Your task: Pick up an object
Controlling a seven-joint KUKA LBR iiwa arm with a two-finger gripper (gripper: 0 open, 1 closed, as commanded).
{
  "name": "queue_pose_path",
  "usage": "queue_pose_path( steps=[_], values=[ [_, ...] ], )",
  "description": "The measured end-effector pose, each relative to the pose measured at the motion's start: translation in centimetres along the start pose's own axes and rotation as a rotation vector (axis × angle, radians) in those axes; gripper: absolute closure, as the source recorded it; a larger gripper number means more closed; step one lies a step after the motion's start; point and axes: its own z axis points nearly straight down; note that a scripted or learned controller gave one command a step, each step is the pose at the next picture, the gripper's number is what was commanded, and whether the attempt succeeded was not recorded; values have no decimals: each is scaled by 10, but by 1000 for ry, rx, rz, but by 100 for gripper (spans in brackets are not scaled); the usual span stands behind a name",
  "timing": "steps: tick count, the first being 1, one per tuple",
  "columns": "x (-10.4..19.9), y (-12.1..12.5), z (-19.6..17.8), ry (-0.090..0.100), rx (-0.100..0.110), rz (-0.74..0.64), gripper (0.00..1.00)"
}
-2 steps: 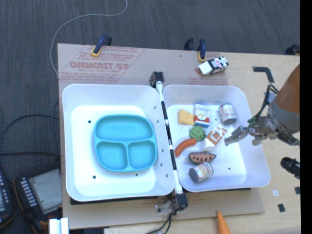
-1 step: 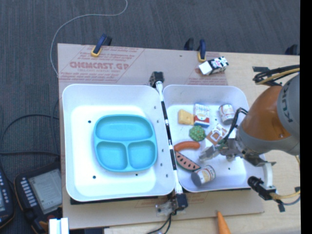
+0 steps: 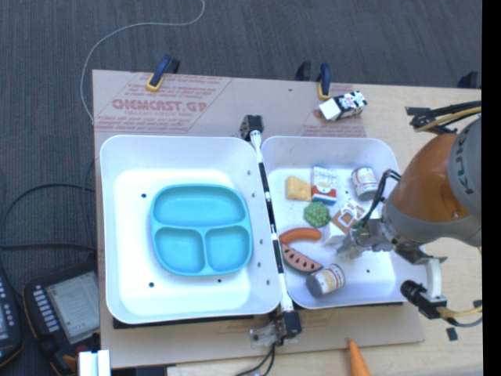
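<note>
We found the task's things in the right shallow white bin [image 3: 376, 151]: a yellow cheese wedge [image 3: 297, 188], a green broccoli head [image 3: 316, 214], a red sausage [image 3: 300, 235], a watermelon slice [image 3: 300, 259] and a small grey tin can [image 3: 327, 279]. The claw [image 3: 354, 240] hung low among them; we could not tell its state. The left white bin [image 3: 125, 155] held a blue divided plastic tray [image 3: 201, 229].

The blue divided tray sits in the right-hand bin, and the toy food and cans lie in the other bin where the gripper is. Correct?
Not quite. The camera view shows the blue divided tray in the left bin, not the right. The rest holds: the toy food and cans, such as the hot dog and a can, lie in the right bin, where the gripper is.
</note>
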Motion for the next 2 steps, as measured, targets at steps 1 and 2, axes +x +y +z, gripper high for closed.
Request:
queue_pose_path(
  steps=[1, 2],
  values=[
    [0, 0, 0, 0, 1, 0, 0],
    [56, 0, 10, -5, -3, 2, 0]
  ],
)
